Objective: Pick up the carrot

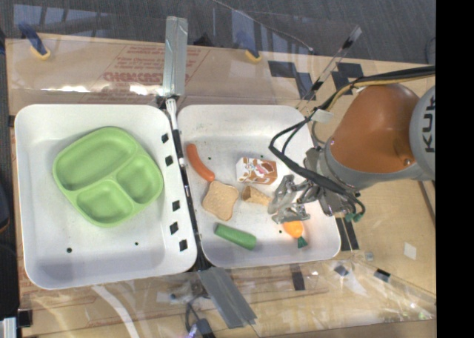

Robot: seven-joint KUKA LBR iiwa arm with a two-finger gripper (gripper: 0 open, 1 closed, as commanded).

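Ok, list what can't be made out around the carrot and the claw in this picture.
- Carrot: partly covered by the claw in the camera view, so its full length is hidden.
- Claw: whether it is open or shut can't be told; cables and the arm's orange band crowd it.
- Contact: whether the claw touches the carrot can't be settled.
- Snack packet: print too small to read.

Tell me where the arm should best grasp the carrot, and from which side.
Probably the orange body of the carrot, from above. It lies flat near the corner of the right bin, so the walls hinder sideways approaches. The end effector is directly beside it.
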